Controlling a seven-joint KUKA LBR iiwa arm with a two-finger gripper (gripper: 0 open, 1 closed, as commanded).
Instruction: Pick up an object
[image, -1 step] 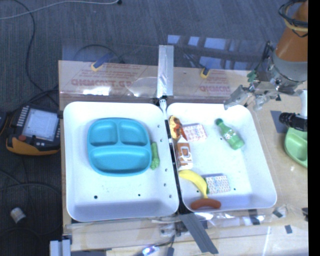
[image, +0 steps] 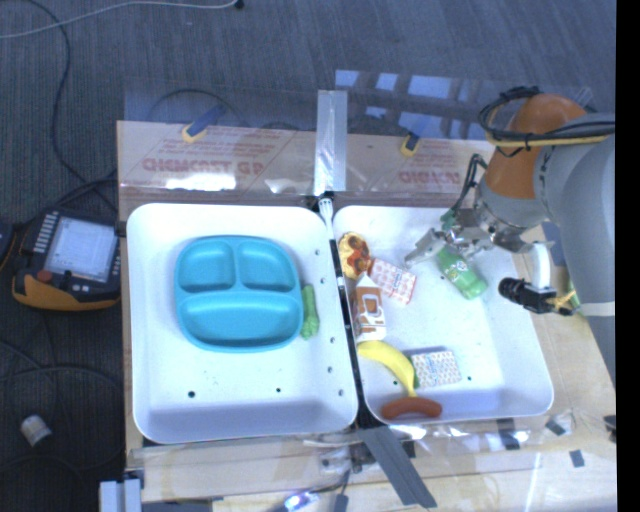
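Note:
My gripper (image: 455, 244) hovers over the far right part of the right bin (image: 520, 385), fingers spread open, one metal fingertip (image: 424, 246) pointing left. Just below it lies a green bottle (image: 464, 277), its upper end close under the fingers; nothing shows clamped between them. Further left in the same bin are a brown pastry-like item (image: 352, 252), a red-and-white packet (image: 393, 283), a brown box (image: 368, 312), a yellow banana (image: 391, 363), a checkered packet (image: 436, 368) and a reddish sausage (image: 411, 407).
The left bin (image: 160, 400) holds a blue divided plate (image: 238, 292) and a small green pod (image: 309, 311) beside it. The wall between the bins (image: 343, 330) runs down the middle. A handheld device (image: 68, 258) lies on the floor at left.

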